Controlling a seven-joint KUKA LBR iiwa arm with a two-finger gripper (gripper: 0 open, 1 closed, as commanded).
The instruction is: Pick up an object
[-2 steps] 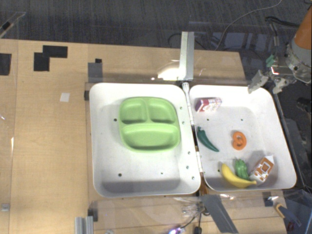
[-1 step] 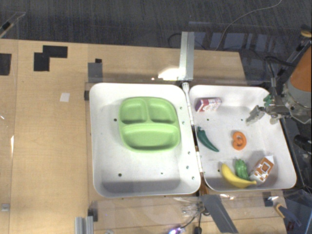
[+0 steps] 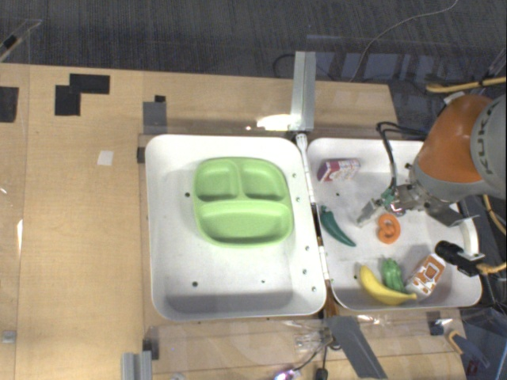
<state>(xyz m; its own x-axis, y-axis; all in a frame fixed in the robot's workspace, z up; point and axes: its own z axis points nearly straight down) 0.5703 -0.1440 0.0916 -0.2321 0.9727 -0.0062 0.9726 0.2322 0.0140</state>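
- i see the arm [image 3: 463,145] coming in from 3 o'clock, its orange band sitting over the far right part of the right bin [image 3: 352,287].
- the gripper [image 3: 379,207] hangs low over the middle of that bin, its metal fingers pointing toward 9 o'clock — whether they are apart or together i cannot tell from this angle.
- nothing shows between the fingers; i see no object held.
- an orange round piece [image 3: 388,228] lies just beside the gripper tip, at about 5 o'clock from it.
- a dark green pepper [image 3: 336,228] lies near the bin's left wall, at 8 o'clock from the gripper, well apart from the orange piece.
- a small pink and white packet [image 3: 338,169] rests toward the bin's far end, at 11 o'clock from the gripper.
- a yellow banana [image 3: 379,287] curves along the near edge at 6 o'clock, with a bright green item [image 3: 393,272] touching its upper side.
- an orange and white carton [image 3: 426,275] sits just beside that green item, at 3 o'clock from it.
- the left bin [image 3: 170,228] holds a green divided plate [image 3: 242,200] — it lies flat in the far half of the bin.
- both bins sit side by side on the wooden bench [image 3: 71,236].
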